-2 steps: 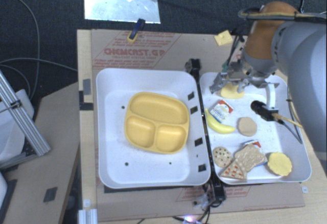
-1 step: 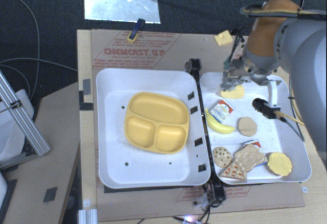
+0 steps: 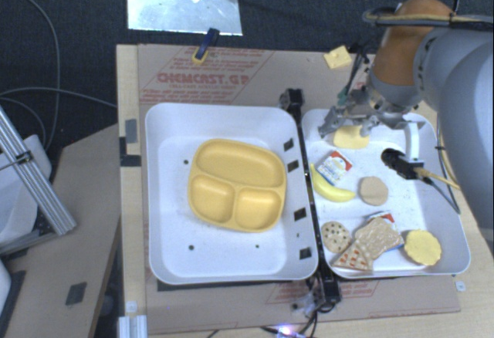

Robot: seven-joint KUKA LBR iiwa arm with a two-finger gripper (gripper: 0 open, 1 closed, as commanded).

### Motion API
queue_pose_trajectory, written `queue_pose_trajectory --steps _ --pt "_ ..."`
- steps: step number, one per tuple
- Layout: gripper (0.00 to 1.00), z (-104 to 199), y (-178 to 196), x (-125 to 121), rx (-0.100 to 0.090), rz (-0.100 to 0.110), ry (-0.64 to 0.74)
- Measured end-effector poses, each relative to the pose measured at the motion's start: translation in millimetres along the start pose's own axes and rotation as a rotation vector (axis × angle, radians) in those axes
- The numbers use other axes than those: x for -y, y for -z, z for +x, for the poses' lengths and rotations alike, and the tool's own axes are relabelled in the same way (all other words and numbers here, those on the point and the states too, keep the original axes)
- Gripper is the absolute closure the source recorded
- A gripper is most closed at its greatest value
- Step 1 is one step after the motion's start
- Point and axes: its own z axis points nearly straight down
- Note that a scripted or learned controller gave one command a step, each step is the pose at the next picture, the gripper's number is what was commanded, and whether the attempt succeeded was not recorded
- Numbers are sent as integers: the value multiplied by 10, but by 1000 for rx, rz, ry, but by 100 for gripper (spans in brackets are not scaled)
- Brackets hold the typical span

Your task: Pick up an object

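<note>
Camera view shows the gripper (image 3: 356, 122) low in the right bin (image 3: 448, 248), at the far end of it, directly over a pale yellow food piece (image 3: 351, 138). Its fingers seem to stand a little apart, one on each side of the piece's far edge, but I cannot tell if they truly grip it or are only touching.

The piece looks flat and low, so I think the fingers may close above it and come up with nothing. It also lies near the bin's far wall, and the fingers could scrape there. Just beside the yellow piece, toward the camera, lie a small red and white packet (image 3: 333, 167) and a banana (image 3: 332, 190); a sideways push could move them. The yellow divided plate (image 3: 236, 184) sits in the left bin (image 3: 174, 251), well apart from the piece.
</note>
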Motion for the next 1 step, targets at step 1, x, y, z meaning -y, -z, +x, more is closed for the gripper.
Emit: queue_pose_trajectory --steps 1 --pt "0 -519 -469 0 -2 12 -19"
